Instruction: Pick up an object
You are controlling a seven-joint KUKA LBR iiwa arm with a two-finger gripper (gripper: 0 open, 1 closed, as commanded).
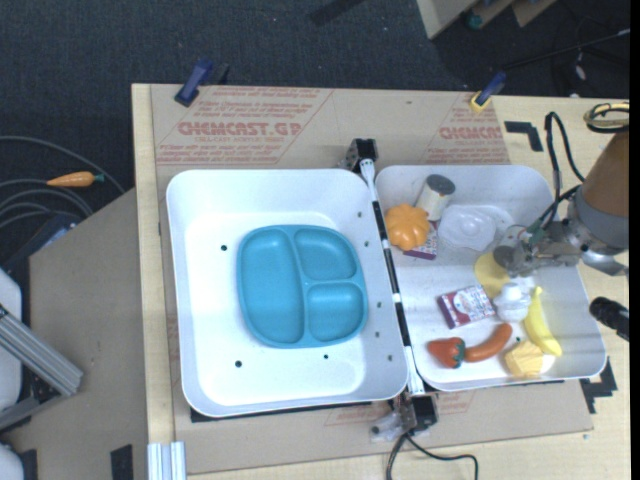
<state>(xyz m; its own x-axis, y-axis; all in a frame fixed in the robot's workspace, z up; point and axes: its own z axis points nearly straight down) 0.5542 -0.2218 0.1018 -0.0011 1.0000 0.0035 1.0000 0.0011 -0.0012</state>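
Gripper (515, 258) hung low over the right bin (570, 353) by the banana (541, 323), probably lining up a grab, couldn't tell its state

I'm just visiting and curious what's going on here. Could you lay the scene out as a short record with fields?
left bin: holds a blue divided plate
right bin: toy food, including a banana, sausage, red pepper, orange pumpkin
arm: reaches in from the right
hand: low over the right bin, above the banana
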